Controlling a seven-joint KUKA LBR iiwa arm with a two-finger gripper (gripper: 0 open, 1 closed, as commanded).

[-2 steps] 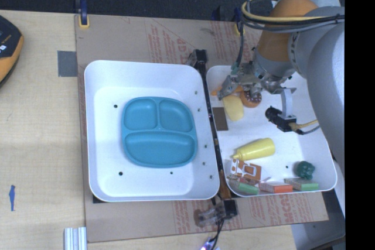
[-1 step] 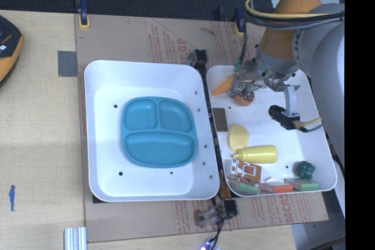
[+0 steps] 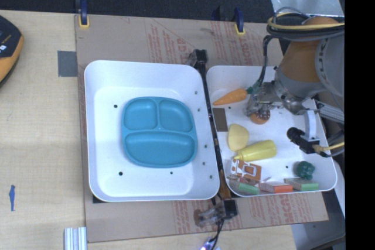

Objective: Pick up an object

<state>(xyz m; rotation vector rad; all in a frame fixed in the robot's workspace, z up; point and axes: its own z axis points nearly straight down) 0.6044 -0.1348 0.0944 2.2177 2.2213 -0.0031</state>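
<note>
Hovering over the right bin point(image 3: 328, 181) (no legible labels), the hand point(image 3: 259, 108) hides its finger state.

Blue divided plate point(image 3: 159, 130) in the left white bin point(image 3: 94, 143).

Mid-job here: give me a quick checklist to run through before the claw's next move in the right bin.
1. Claw is over the right bin: ok.
2. Something sits under it: ok, a small brownish item lies at its tip.
3. Item held by the claw: cannot tell.
4. Carrot is apart from the claw: ok, it lies just left of it.
5. Yellow bottle and pale yellow lump are out of the way: ok, both lie nearer the camera.
6. Blue plate is alone in the left bin: ok.
</note>
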